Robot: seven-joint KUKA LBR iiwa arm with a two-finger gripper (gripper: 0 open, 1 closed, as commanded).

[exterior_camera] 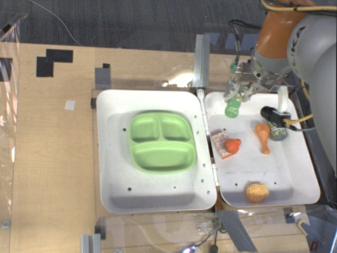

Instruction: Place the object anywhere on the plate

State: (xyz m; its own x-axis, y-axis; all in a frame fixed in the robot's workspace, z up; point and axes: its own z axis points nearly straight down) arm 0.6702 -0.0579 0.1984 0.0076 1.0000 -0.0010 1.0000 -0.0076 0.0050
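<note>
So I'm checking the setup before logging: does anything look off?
Nothing stands out. The green plate sits flat in the left bin; the carrot, red toy and round tan item lie apart in the right bin.

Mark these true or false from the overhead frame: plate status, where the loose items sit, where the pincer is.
1. The green three-compartment plastic plate lies in the left white bin. True.
2. A red tomato-like toy sits on the plate. False: it lies in the right white bin, beside a small printed packet.
3. The orange carrot-shaped toy lies in the right bin. True.
4. The tan round bun-like toy is near the right bin's far edge. False: it is near the front edge.
5. The pincer is over the left bin. False: it is over the right bin's far left corner, by a small green object.
</note>
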